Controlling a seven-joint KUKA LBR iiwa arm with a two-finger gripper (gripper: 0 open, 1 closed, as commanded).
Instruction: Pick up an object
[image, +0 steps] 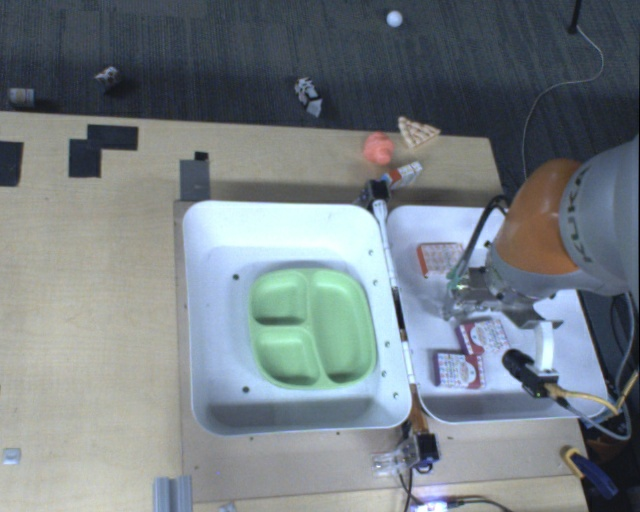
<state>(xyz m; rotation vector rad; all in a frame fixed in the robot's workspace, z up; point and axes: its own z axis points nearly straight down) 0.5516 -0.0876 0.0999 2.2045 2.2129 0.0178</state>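
My pincer (462, 303) hangs low over the middle of the right bin (570, 400); I cannot tell its state. Three small red-and-white packets lie here: one (438, 260) toward the far edge, one (487, 336) just beside my pincer, one (458, 369) near the front edge.

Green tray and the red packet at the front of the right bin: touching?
Apart. The camera view shows the green tray in the left bin and the red packet in the right bin, with both bins' rims between them.
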